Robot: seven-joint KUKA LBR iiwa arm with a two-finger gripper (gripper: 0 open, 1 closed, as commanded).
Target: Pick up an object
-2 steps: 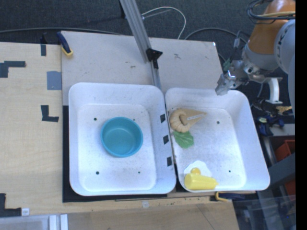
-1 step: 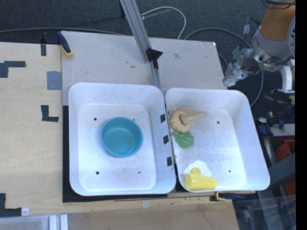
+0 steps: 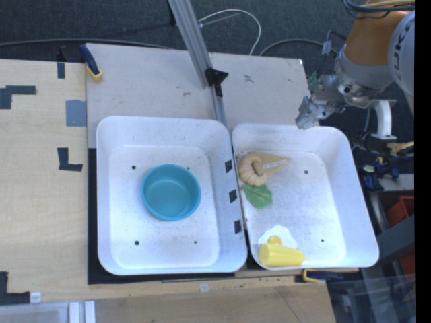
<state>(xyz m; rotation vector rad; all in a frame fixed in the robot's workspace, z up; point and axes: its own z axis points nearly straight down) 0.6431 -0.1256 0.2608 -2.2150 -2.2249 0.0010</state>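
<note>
Yellow plastic bottle lay in the right white bin's lower corner, long axis horizontal. At upper right, the grey arm slanted down-left, its gripper above the bin's top rim; finger state unclear.

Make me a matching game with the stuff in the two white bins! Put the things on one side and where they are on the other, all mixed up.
Things:
1. blue bowl
2. yellow toy
3. green leaf
4. gripper

Places:
A. near corner of the right bin
B. above the right bin's far edge
C. middle of the left bin
D. right bin, just below the tan croissant

Pairs: 1-C, 2-A, 3-D, 4-B
</note>
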